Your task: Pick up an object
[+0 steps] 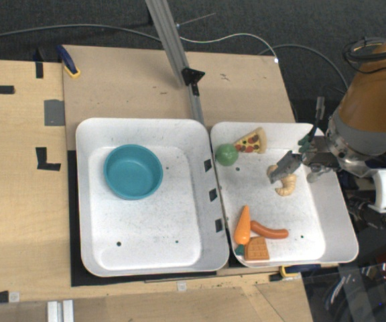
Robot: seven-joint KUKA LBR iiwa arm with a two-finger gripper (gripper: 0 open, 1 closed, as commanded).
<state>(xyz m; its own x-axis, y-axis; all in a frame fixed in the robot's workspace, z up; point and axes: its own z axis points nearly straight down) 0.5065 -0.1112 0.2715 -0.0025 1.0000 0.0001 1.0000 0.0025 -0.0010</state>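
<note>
My gripper (288, 170) hangs over the middle of the right bin (334, 247), having come in from the right. A beige croissant-shaped piece (286, 187) lies just below it, very close or touching; I cannot tell which. Nothing is visibly lifted. Also in this bin are a pizza slice (251, 141) and a green ball (226, 154) at the far left corner. An orange carrot (242, 225), a red sausage (269, 231) and a brown waffle square (256, 249) lie at the near left.
In the left bin (92, 247) stands a teal bowl (133, 171). A grey pole (173, 42) slants down to the ridge between the bins. Cables run across the dark floor behind the bench.
</note>
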